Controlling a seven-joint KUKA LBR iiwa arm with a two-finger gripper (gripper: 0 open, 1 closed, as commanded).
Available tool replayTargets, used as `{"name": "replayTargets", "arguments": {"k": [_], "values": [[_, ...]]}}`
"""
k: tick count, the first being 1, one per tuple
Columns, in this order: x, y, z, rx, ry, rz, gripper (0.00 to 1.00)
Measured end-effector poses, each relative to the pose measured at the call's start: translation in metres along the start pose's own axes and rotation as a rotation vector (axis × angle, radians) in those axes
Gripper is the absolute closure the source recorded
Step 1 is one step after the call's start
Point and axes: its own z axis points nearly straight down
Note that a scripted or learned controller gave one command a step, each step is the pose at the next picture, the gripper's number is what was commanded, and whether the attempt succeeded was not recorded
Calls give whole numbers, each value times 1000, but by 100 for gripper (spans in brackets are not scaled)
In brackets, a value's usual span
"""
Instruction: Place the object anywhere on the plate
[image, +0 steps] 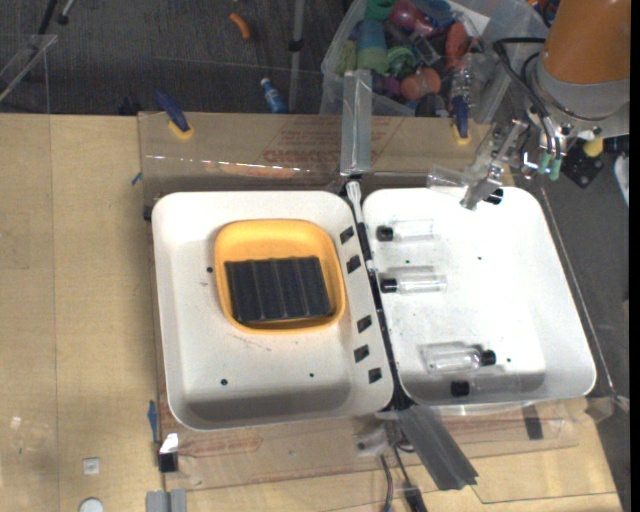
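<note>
Arm hanging over the right bin's far edge, vials waiting below.

The left bin (180, 300) is holding an orange plate (232, 245) with a dark ridged block (278, 288) on it. The right bin (520, 280) is carrying three clear vials (410, 283), all lying crosswise, long axes left-right. The claw (482, 190) is hovering at the far rim, its grip impossible to tell.

Plate (280, 235) in left bin (180, 300), three vials, apparently, spread across right bin (540, 300), arm (590, 45) behind.
</note>
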Motion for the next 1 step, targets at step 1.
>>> {"name": "replayTargets", "arguments": {"k": [1], "values": [[2, 7, 3, 0, 3, -117, 100]]}}
